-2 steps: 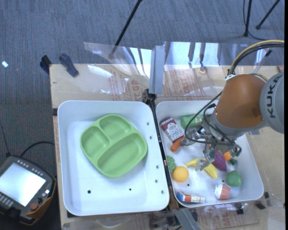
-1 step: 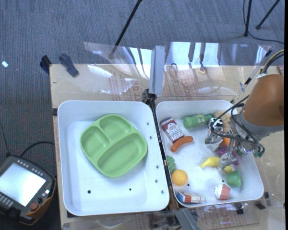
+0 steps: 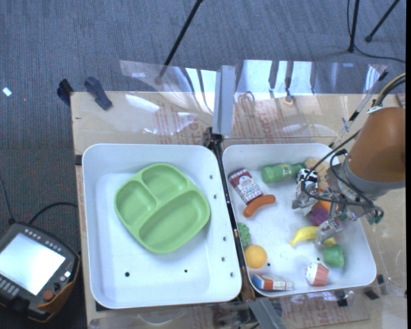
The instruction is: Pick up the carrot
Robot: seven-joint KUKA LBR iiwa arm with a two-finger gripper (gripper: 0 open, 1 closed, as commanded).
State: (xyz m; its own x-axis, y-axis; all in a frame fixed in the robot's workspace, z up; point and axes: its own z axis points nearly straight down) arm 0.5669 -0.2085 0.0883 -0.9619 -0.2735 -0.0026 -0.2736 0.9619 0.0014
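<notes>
Nearest the camera in the right bin, nearer than the banana and toward the view's left of it, lies a small red, white and blue carton. A red-and-white toy cupcake stands just nearer than the banana. A green pepper sits nearer than the banana and to its right in the view, and an orange lies to the banana's left.

The grey arm, with its orange band, reaches in from the view's right, beyond the banana. It bends down into the bin, so that the gripper hangs low just beyond the banana's right end. Whether the jaws are released or clenched cannot be told; the linkage hides them.

The carrot shows as a small orange patch just beyond the banana, right under the gripper's metalwork, touching or very near a purple toy. Whether it lies between the jaws or beside them cannot be told.

Farther than the banana and to its left lie an orange-red sausage and a red can. Farther still are a green bottle and a black-and-white ball.

Well to the banana's left, the left bin holds a green divided plate.
</notes>
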